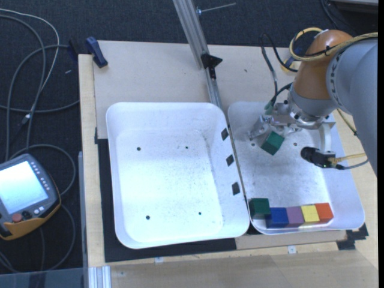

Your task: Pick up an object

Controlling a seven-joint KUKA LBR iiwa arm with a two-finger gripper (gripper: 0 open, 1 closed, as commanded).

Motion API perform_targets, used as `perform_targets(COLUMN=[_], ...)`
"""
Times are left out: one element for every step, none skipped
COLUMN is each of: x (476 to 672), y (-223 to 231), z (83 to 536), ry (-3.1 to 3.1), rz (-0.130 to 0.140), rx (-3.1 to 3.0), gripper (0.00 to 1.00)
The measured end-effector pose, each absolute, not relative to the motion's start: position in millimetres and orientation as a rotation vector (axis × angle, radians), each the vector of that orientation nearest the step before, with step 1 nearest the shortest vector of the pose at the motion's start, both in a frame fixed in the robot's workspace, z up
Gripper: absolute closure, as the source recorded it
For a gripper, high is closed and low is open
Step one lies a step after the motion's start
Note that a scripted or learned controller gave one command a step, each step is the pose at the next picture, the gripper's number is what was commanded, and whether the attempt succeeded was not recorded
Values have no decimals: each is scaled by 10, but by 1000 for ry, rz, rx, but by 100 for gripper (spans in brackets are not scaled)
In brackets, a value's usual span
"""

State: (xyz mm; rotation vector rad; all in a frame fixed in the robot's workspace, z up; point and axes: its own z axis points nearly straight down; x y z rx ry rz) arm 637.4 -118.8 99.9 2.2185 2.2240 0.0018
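Nearest the front edge of the desk, a row of blocks lies along the near wall of the right bin [345,218]: a green block [259,206], then blue [278,216], purple [294,214], yellow [309,212] and orange [324,210], each touching its neighbour. The left bin [120,119] sits just beside, towards the desk's left edge.

Farther back, over the far half of the right bin, the gripper [271,138] points down with a teal-green cube [272,143] tilted at its tip. The cube seems to sit between the jaws, pinched, though the fingers are small and partly masked, so the hold looks plausible rather than sure.

If the cube is held, the step is the lift: rise straight and slowly, keeping the squeeze steady, since a cube gripped askew can twist out. Stay clear of the bin's far wall and the cables by the wrist.
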Motion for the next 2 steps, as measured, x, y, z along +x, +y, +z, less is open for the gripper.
perform_targets(x=[6335, 6230], y=[-943, -864], z=[1000, 999], ry=[2226, 2224], rz=[-1, -3], rx=[2220, 2223], gripper=[0, 0])
